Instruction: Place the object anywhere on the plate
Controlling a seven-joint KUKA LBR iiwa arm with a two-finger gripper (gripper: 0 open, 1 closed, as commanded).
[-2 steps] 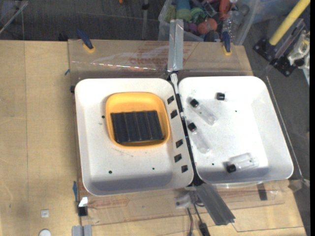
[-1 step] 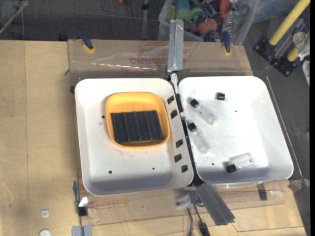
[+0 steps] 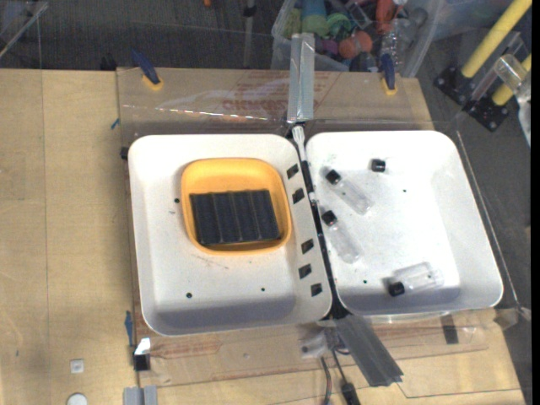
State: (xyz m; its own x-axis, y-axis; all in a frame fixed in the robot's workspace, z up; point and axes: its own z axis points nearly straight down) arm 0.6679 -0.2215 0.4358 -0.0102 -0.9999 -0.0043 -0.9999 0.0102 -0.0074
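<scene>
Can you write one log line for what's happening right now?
plate: yellow, left bin | on plate: dark ridged block | right bin: clear vials

A dark ridged block (image 3: 234, 217) lies on the yellow plate (image 3: 192, 182).

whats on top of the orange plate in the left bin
A dark ribbed rectangular object lies flat on the orange plate, covering most of its middle. The plate surface beneath it is hidden.

A robotics lab: two white bins (image 3: 152, 226) clamped to a wooden table (image 3: 59, 226), a clear tub of colourful toys (image 3: 354, 11) at one o'clock, loose cables (image 3: 333, 378) at six.
</scene>
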